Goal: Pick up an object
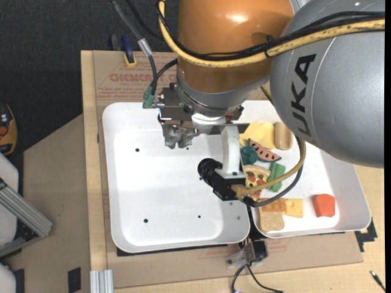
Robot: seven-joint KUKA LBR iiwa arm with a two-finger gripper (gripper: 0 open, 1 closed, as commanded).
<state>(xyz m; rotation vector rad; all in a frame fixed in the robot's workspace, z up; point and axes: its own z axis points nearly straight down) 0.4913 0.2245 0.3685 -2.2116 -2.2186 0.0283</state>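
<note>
Two white bins sit side by side on a cardboard sheet (98, 163) on the counter (55, 157). The arm (333, 84) reaches in from 3 o'clock, its orange band (232, 23) looming over the far rims of both bins. The hand (179, 140) hangs over the left bin (153, 191), toward the bin's 12 o'clock side, with nothing visibly in its grip. Whether it is spread or pressed together cannot be told from this slant. Four small dark dots (145, 220) mark the left bin's floor.

The objects to pick all lie in the right bin (351, 191), at least nine toy foods, one of each. Crowded at its 9 to 10 o'clock side are:
- a yellow wedge (259, 132)
- a tan loaf piece (283, 136) touching the wedge at 3 o'clock
- a watermelon slice (264, 152)
- a teal piece (248, 159)
- a pizza slice (256, 177)
- a green pod (278, 176)

Toward 7 o'clock lie a yellow block (293, 208) and, just beside it at the near corner, a tan square (272, 220). An orange block (324, 205) stands apart from them at about 5 o'clock.

One blue-and-yellow clamp (128, 52) grips the sheet's far edge at 11 o'clock.
</note>
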